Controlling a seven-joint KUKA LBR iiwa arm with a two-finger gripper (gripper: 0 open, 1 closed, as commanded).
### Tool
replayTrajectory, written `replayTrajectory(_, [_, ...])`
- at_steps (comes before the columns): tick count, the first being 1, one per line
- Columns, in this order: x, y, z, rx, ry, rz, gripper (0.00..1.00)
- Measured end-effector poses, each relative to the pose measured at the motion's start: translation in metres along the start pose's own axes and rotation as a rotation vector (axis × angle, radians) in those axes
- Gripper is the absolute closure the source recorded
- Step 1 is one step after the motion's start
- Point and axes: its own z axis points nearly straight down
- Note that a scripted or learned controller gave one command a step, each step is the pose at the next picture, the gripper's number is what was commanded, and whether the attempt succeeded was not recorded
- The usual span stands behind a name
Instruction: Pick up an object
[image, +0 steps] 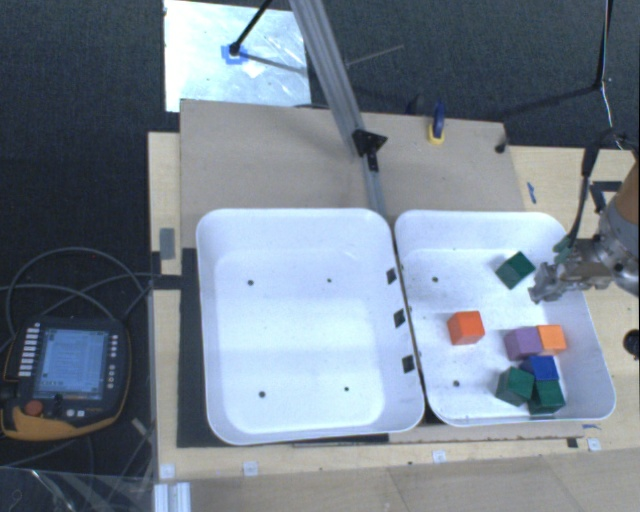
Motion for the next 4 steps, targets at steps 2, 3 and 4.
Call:
replayTrajectory(2, [0.096, 0.030, 0.011, 0.002, 0.001, 0.000, 1.00])
replayTrajectory(3, [0.149, 0.039, 0.023, 0.003, 0.001, 0.000, 1.00])
replayTrajectory(4, [0.201, 0.044, 0.026, 0.001, 0.000, 0.000, 1.00])
